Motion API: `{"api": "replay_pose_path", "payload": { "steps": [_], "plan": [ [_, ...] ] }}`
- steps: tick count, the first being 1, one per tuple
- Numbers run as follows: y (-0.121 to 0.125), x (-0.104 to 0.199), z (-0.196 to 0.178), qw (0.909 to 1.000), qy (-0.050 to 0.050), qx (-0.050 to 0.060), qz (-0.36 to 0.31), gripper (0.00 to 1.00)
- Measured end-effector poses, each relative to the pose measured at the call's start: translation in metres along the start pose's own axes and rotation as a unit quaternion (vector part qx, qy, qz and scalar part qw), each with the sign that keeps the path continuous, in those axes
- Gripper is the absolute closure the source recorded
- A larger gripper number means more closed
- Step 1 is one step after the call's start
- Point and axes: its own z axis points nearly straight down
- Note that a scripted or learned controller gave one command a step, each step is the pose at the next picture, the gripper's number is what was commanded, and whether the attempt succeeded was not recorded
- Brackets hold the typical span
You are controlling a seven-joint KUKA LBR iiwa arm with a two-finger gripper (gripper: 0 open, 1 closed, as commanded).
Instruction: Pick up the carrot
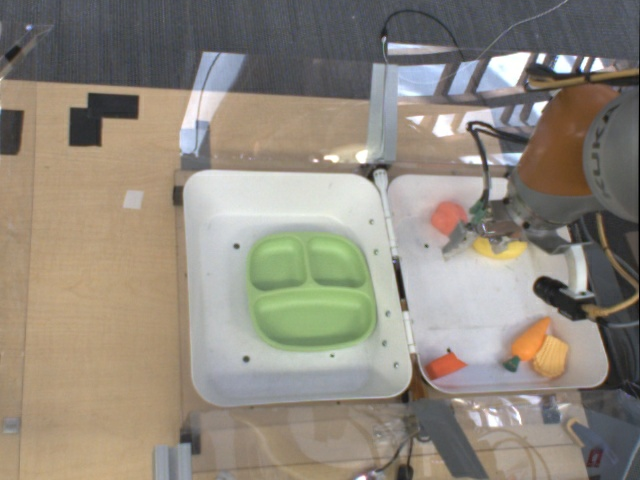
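The carrot is orange with a small green tip and lies near the front right corner of the right bin. It touches a pale yellow ridged piece. My gripper hangs over the back of that bin, well behind the carrot. It is directly over a yellow piece and just right of a red-orange rounded piece. One grey finger points down to the left.
A green divided plate lies in the left bin. A small red-orange wedge sits at the right bin's front left. A black cable part hangs over the right rim. The centre of the right bin is bare.
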Motion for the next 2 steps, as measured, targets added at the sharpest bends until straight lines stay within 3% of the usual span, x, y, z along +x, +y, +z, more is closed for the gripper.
{"api": "replay_pose_path", "payload": {
  "steps": [1,2],
  "plan": [
    [0.009,-0.009,0.035,0.9965,-0.001,-0.004,-0.084,0.00],
    [-0.071,-0.063,-0.020,0.9647,-0.002,-0.002,-0.263,0.00]
  ]
}}
